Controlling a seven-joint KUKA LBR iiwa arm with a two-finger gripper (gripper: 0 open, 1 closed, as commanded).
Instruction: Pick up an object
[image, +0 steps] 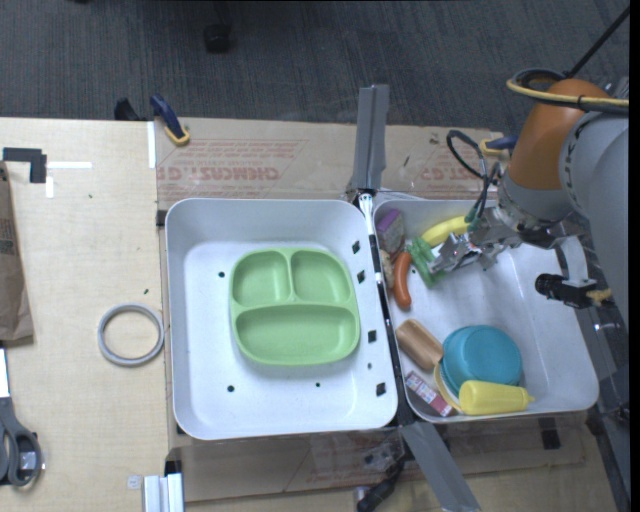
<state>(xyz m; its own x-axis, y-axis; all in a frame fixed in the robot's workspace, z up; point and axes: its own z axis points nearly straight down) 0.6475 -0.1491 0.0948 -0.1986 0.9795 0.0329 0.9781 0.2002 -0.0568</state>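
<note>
1. Hand (462, 252) low in right white bin (545, 330), over green flat piece (428, 262); open or closed: cannot tell.
2. Yellow banana-shaped toy (443, 230) just beside hand; orange sausage-shaped toy (401, 279) near.
3. Blue round bowl (482, 358), yellow cylinder (492, 397) nearer front.
4. Green divided plate (295, 306) in left bin (190, 330).

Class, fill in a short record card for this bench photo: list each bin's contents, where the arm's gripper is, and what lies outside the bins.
left bin: green three-compartment plastic plate
right bin: blue round bowl, yellow plastic bottle on its side, orange toy carrot, tan toy bread roll, yellow toy banana
gripper: low in the right bin's far half, beside the banana
outside bins: grey tape ring on the bench, left of the left bin
</note>
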